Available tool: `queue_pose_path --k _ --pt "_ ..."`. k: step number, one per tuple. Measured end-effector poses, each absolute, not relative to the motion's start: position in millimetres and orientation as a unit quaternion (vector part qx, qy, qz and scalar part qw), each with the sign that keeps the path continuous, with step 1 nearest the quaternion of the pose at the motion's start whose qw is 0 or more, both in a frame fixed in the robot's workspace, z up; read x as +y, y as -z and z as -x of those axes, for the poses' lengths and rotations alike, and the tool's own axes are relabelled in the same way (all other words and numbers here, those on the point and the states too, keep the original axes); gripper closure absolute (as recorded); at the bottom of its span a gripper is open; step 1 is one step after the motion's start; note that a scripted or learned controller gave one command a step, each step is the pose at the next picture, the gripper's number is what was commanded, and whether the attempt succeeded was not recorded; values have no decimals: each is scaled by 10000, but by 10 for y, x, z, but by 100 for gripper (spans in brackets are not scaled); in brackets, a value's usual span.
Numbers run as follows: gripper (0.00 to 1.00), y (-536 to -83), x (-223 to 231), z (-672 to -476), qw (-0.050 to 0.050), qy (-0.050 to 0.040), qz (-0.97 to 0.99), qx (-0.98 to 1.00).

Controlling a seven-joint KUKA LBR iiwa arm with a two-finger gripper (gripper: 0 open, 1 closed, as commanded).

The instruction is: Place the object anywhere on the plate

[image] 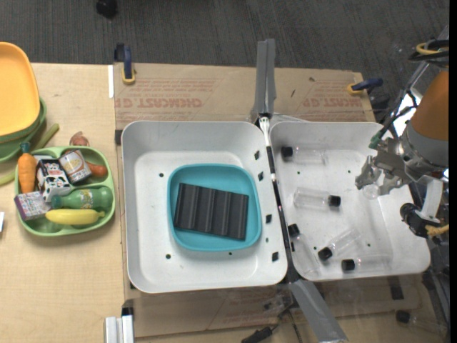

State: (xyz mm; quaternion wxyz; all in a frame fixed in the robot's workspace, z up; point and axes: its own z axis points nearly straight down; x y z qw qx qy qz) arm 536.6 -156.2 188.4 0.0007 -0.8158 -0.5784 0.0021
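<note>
End effector (373, 178): grey, two-fingered, poised over the right edge of the right white bin (385, 266); whether its fingers are parted or closed, I cannot tell.

Clear plastic vials with black caps: one (315, 200) just to its left, one (300, 153) up and to the left, one (337, 245) below it on the bin floor.

Teal rounded square plate (180, 238): well to its left, in the left white bin (143, 191), carrying a dark grey ribbed rectangular block (211, 209).

Green divided tray of toy food (64, 224): far left on the worktop (57, 291).
</note>
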Motion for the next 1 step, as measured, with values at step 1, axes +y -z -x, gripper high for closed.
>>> queue_pose_path --k 1 --pt "0 -1885 -1563 -5366 6 -19 8159 -5782"
